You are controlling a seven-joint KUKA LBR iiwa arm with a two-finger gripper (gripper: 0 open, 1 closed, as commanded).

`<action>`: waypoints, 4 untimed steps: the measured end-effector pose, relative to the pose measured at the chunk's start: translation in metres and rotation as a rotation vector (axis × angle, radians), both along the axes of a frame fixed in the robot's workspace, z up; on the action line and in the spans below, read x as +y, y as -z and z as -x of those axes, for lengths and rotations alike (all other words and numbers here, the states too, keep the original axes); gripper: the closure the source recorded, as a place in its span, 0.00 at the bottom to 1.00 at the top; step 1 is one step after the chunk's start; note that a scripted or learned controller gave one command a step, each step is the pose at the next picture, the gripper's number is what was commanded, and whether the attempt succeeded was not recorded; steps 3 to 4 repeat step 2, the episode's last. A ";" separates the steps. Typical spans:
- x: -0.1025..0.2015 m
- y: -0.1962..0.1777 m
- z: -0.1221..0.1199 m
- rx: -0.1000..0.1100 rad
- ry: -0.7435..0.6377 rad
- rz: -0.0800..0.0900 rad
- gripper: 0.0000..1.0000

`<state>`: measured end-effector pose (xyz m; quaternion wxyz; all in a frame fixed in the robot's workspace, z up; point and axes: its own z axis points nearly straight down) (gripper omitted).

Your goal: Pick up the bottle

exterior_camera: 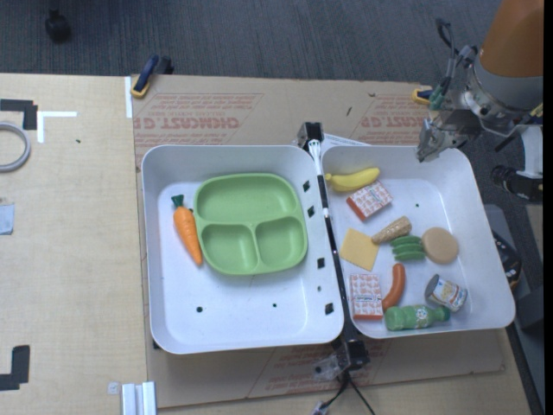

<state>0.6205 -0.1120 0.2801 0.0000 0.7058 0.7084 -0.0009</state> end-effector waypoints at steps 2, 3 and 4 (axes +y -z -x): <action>0.189 0.088 0.085 0.001 -0.030 -0.001 1.00; 0.189 0.088 0.085 0.001 -0.030 -0.001 1.00; 0.189 0.088 0.085 0.001 -0.030 -0.001 1.00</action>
